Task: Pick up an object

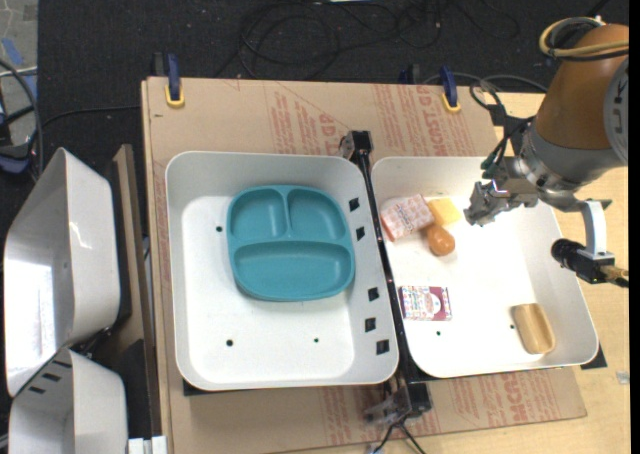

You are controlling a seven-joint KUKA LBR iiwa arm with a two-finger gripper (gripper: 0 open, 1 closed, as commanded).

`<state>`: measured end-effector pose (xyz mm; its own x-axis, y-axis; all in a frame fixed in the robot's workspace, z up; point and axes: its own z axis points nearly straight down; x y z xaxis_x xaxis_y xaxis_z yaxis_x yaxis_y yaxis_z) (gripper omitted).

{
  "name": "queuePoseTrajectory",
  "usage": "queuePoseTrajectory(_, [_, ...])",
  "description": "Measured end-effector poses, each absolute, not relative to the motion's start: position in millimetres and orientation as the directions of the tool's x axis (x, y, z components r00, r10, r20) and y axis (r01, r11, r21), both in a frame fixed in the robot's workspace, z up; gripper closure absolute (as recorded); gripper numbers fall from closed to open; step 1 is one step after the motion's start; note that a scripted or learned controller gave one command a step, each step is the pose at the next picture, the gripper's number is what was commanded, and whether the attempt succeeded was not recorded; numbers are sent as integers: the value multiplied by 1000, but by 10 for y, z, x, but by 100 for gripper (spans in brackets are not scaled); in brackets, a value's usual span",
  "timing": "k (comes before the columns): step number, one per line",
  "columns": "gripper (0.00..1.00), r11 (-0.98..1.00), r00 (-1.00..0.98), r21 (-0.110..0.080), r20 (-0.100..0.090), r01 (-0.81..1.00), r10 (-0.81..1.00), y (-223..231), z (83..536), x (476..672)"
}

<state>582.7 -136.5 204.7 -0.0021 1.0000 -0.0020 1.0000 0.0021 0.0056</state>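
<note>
— Arm (pixel 580 102) pose?
— Reaching in over the right bin's (pixel 560 362) far edge, gripper (pixel 487 204) low; whether its fingers are spread, I cannot tell.
— Objects?
— Orange piece (pixel 440 240) and pink packet (pixel 405 216) by the bin's far-left corner, near the gripper.

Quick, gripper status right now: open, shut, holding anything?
Gripper: over the right bin, just right of the yellow block and orange piece; open or shut cannot be told, and nothing seen held.

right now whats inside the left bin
The left bin holds one teal divided tray, lying flat with nothing in its compartments. Whatever lies under the tray is covered.
</note>
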Motion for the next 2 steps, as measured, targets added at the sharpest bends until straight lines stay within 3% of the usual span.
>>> queuePoseTrajectory(1, [100, 2, -2, 1, -1, 1000, 1000, -1435, 2580, 5768])
queuePoseTrajectory(2, [100, 7, -7, -2, 1, 1000, 1000, -1028, 2537, 5611])
